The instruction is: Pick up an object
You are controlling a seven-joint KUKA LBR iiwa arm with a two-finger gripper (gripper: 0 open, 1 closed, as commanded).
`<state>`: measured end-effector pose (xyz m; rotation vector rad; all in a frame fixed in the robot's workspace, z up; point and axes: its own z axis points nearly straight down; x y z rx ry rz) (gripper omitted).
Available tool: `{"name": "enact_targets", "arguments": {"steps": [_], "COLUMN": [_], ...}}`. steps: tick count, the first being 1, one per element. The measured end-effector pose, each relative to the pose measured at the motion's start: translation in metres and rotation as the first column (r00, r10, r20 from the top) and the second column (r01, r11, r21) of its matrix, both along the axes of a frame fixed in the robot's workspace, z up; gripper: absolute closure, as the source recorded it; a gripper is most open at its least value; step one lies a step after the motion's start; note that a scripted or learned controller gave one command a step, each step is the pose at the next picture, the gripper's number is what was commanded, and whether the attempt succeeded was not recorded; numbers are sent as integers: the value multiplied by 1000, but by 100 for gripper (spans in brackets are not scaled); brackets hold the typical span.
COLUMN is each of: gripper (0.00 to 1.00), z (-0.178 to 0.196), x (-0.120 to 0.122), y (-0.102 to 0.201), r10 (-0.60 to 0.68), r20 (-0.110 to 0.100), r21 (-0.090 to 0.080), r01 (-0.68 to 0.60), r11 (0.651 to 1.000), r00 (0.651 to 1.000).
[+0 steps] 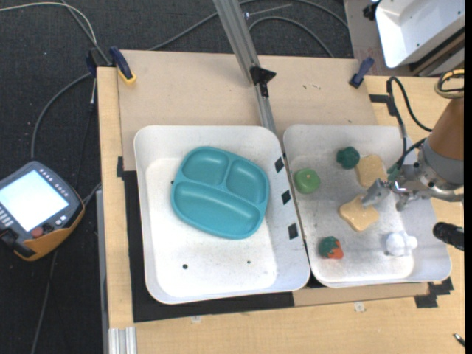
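Observation:
In the right bin (420,271) lie several small objects. A tan block (357,217) sits near the middle, and a second tan piece (370,169) lies behind it. There is also a green round fruit (306,181), a dark green piece (347,156), a red and green strawberry-like piece (330,248) and a white lump (397,244). My gripper (385,198) hangs low over the right bin, just right of and above the tan block. It looks open, with one finger (371,195) close to the block's upper edge. Nothing sits between the fingers.
The left bin (158,271) holds a teal divided plate (220,192). A metal pole (243,43) slants down to the gap between the bins. Cables and a handheld pendant (33,209) lie on the floor to the left.

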<state>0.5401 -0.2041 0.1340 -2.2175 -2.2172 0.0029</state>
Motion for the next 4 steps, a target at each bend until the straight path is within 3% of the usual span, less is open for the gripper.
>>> {"name": "enact_targets", "arguments": {"steps": [1, 3, 4], "gripper": [100, 100, 100], "z": [13, 115, 137], "x": [2, 14, 15], "y": [0, 9, 9], "r10": [0, 2, 2], "r20": [6, 11, 8], "r21": [-2, -5, -4], "r01": [0, -2, -2], "r11": [1000, 1000, 1000], "r00": [1000, 1000, 1000]}}
